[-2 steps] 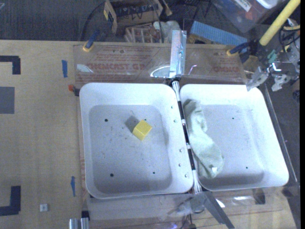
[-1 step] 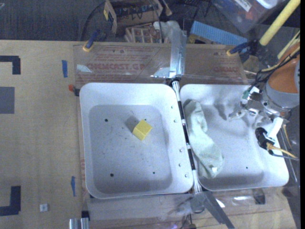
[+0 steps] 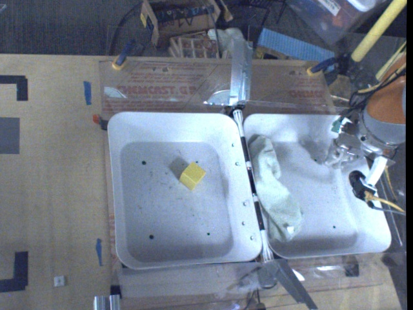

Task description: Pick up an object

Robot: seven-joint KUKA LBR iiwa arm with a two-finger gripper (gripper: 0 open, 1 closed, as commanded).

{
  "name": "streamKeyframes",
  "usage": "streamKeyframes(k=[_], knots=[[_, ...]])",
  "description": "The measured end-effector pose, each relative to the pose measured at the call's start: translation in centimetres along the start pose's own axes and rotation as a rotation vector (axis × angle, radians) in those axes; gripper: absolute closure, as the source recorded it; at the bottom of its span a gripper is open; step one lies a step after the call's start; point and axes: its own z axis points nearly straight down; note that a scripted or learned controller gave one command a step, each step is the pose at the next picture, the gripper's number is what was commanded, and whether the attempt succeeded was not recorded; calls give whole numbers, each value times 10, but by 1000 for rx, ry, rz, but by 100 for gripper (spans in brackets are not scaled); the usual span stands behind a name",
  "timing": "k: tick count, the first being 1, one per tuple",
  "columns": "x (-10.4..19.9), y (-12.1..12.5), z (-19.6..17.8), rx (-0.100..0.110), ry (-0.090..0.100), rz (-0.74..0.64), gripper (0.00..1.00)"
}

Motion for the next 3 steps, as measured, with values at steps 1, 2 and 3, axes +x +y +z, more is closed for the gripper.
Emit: streamKeyframes(k=[1,2,3], knots=[[34,16,-66,5,-9,760,100],[4,42,-108,3,-8,433,100],[62,-36,-129,9,-10,884,100]])
